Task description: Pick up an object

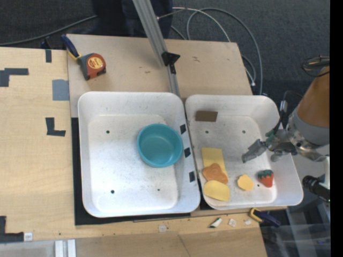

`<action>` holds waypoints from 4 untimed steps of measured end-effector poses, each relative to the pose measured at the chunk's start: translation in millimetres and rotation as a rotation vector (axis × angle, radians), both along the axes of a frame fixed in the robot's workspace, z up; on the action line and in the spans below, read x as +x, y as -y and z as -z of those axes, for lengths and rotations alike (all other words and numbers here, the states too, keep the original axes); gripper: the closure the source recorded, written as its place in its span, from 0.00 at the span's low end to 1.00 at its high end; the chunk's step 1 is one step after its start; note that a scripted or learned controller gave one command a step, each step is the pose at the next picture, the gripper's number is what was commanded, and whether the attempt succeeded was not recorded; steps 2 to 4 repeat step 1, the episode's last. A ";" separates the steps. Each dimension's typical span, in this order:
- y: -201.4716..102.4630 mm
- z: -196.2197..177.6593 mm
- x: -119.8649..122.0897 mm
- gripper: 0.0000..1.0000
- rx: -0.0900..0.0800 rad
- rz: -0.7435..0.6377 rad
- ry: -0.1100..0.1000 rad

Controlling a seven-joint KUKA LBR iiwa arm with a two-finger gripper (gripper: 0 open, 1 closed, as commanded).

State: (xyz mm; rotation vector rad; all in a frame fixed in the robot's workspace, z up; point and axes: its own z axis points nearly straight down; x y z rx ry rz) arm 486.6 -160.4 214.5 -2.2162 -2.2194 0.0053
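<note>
Landmark: right bin [268, 107], the shallow white tray nearer the arm; every place below is given relative to it

1. Left bin [91, 111]: touching the right bin's left wall. Holds item 2.
2. Blue bowl [159, 145]: upright, just across the shared wall from the right bin. Looks stiff, light plastic; smooth and likely slippery, best pinched over the rim.
3. Gripper [252, 154]: hangs over the right bin's right half, above and left of item 7, nothing between its fingers. Open or closed cannot be told, as the view is too blurred there.
4. Yellow slab [212, 156]: flat on the right bin's floor, left of centre. Thin and low, so a hard pinch; probably light.
5. Orange piece [214, 173]: lying on the slab's lower end. Small, rounded toy food, perhaps soft; take it across its narrow width.
6. Yellow lump [216, 190]: at the right bin's lower left corner, touching item 5. Light, rounded, may roll.
7. Strawberry [265, 178]: lower right of the bin floor, standing apart from its neighbours, so judged the easiest pick; grip across the body.
8. Yellow disc [245, 183]: just left of the strawberry, very low
</note>
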 end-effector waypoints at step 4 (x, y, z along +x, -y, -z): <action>5.6 62.0 -1.1 0.00 0.001 0.001 -0.003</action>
